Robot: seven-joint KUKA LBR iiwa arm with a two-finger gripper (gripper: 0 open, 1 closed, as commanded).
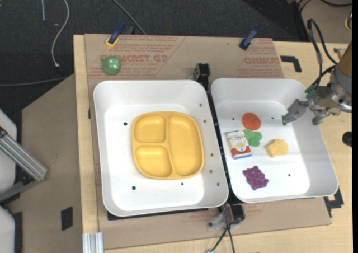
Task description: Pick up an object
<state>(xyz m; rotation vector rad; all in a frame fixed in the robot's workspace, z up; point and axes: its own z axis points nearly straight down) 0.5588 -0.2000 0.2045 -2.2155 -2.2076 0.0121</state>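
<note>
Approach stage, nothing lifted yet. Gripper [305, 110] poised over the upper right corner of the right bin [319, 157], fingers spread and pinching nothing. Candidate items clustered mid-bin, well apart from it: red disc [251, 120], green piece [254, 137], small carton [239, 144], yellow wedge [277, 148], purple grapes [255, 177]. Left bin [112, 134] carrying a yellow divided plate [167, 145]. Next, judged: shift toward the cluster, centre on one item, descend, close.
</note>
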